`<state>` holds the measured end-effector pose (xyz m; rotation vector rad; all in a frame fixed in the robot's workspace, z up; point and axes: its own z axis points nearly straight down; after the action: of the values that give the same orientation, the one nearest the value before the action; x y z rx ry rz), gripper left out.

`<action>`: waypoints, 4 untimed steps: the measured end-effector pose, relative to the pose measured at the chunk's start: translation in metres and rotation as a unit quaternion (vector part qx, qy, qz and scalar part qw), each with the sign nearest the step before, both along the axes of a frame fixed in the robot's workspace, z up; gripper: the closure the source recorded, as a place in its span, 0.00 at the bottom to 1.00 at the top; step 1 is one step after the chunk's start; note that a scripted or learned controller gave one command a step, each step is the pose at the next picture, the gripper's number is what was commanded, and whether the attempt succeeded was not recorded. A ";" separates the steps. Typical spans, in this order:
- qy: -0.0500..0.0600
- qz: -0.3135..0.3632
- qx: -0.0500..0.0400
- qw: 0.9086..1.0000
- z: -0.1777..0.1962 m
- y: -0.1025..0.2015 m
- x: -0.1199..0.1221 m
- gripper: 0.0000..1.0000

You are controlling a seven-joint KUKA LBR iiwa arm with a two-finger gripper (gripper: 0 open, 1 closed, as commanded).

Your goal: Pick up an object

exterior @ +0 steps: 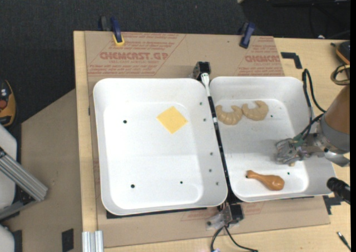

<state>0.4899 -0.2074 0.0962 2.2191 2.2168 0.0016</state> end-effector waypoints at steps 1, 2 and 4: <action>-0.001 0.002 0.000 1.000 0.069 0.031 0.003 1.00; 0.000 0.004 0.001 1.000 0.087 0.109 0.032 1.00; -0.003 0.004 0.001 1.000 0.134 0.234 0.177 1.00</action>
<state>0.6671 0.0265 0.2306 2.2081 2.2254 0.0102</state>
